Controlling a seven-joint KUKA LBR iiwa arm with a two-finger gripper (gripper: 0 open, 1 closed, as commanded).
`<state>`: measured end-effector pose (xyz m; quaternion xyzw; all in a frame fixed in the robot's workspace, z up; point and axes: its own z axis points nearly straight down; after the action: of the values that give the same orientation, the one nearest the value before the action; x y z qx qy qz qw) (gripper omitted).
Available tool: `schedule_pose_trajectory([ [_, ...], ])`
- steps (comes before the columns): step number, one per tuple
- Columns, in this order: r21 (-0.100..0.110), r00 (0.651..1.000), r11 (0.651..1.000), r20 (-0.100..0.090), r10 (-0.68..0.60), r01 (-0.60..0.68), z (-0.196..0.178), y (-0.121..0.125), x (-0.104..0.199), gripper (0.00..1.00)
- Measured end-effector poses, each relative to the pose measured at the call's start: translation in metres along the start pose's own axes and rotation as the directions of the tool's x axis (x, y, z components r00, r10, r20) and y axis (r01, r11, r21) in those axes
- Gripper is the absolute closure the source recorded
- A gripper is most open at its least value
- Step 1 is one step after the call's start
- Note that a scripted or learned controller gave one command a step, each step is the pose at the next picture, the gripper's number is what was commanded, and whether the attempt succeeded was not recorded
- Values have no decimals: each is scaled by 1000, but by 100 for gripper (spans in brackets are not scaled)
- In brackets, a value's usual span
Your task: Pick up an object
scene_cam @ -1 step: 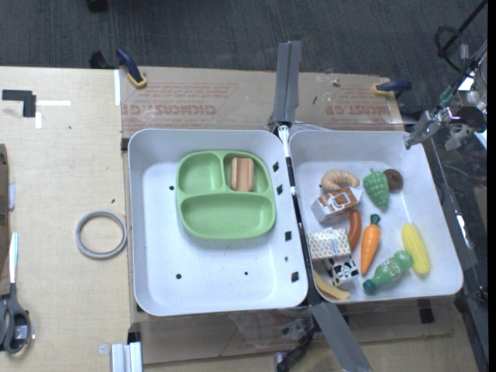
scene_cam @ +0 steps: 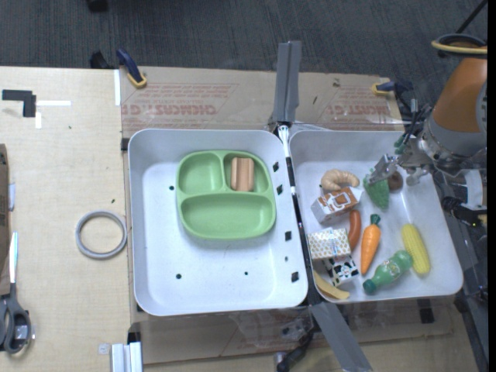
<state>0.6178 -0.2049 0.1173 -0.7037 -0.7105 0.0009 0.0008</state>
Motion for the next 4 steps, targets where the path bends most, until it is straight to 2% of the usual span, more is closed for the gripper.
schedule_pose_trajectory([
  [1,-3,1000,1000,1,-2,2,-11,1,0,100],
  [2,-3,1000,1000,1,-2,2,-11,1,0,0],
  [3,0,1000,1000,-3,-9,9,26,8,-1,0],
  [4,0,1000,1000,-1,-11,11,17,9,-2,100],
])
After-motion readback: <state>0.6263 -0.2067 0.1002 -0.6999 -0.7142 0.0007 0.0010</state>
